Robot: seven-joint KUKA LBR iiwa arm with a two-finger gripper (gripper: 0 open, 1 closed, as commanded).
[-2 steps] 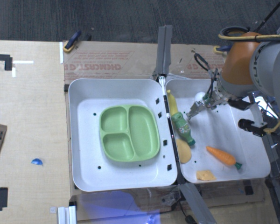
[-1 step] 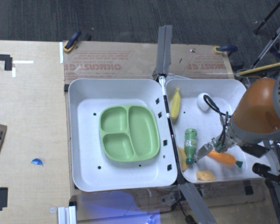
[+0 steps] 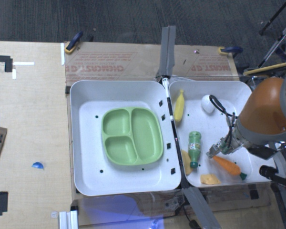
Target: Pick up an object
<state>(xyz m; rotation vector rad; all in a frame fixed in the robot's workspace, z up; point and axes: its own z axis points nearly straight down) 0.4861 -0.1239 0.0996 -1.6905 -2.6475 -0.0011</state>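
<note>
The right bin (image 3: pixel 210 126) holds an orange carrot (image 3: pixel 227 165) with a green tip, lying near the front right. My gripper (image 3: pixel 218 150) hangs low just above and left of the carrot's blunt end, close to it; I cannot tell whether it touches. A green plastic bottle (image 3: pixel 194 148) lies upright in the view left of the gripper. A yellow banana (image 3: pixel 179 105) rests along the bin's left wall. A white rounded object (image 3: pixel 208 104) sits at the back, and a small yellow piece (image 3: pixel 209 179) lies at the front.
The left bin (image 3: pixel 78 142) holds a green divided plate (image 3: pixel 132 136). The arm's orange band (image 3: pixel 266 109) looms over the right bin's right side, hiding that part. A cable (image 3: pixel 222 108) loops from the wrist past the white object.
</note>
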